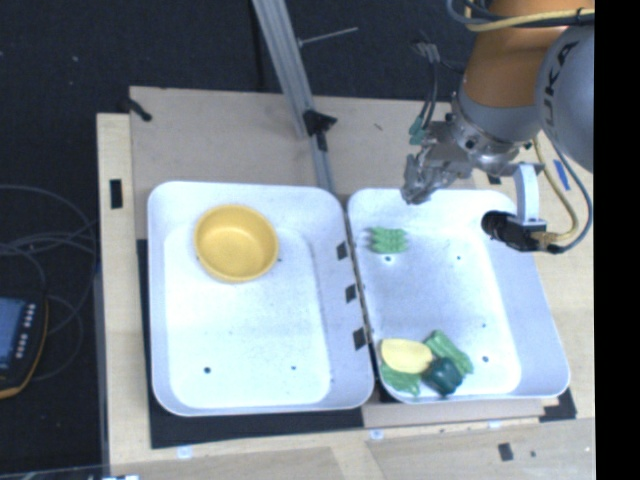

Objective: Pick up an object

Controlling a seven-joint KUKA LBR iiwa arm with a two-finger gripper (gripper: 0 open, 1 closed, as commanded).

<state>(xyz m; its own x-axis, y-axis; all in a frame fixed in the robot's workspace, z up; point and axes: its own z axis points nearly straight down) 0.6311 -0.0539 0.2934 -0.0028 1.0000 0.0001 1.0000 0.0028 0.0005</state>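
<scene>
Right bin (500, 298) holding the candidate objects: a small light-green ridged piece (386, 238) near its upper-left corner, and, well apart at the lower edge, a cluster of a yellow piece (402, 354), a green elongated piece (448, 350) and a dark green piece (441, 376), touching one another. The gripper (418, 190) hangs over the bin's upper rim, above and right of the ridged piece; whether it is open or closed cannot be told. Left bin (240, 348) containing a yellow bowl (236, 242), upright, toward its upper left.
</scene>
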